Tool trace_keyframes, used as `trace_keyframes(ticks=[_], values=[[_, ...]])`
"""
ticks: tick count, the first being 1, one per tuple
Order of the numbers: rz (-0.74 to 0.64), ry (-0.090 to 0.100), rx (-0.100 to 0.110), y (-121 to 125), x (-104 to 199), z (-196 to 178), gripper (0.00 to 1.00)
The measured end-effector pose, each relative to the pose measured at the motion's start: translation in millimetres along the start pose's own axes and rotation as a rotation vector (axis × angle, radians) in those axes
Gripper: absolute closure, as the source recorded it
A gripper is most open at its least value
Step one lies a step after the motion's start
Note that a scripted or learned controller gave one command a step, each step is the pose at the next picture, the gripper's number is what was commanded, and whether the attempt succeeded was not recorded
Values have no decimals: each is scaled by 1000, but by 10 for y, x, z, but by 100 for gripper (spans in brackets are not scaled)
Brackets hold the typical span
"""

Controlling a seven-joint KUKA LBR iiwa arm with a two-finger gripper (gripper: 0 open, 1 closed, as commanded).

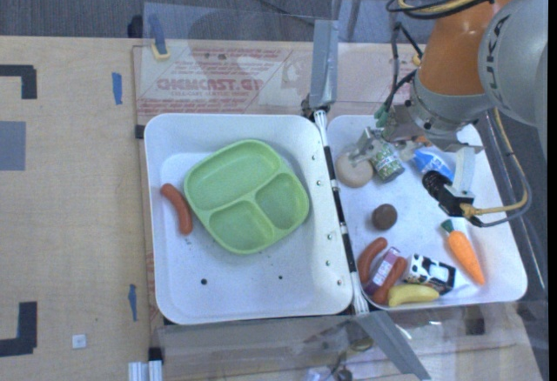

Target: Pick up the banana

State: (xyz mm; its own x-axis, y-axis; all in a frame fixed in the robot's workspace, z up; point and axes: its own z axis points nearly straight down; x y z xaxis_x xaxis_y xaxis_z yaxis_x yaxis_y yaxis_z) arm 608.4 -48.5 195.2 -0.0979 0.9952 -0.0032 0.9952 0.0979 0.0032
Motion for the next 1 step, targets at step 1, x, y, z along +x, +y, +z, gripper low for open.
trace_keyframes(ticks=[1], values=[[-258,5,4,-498,537,103,0]])
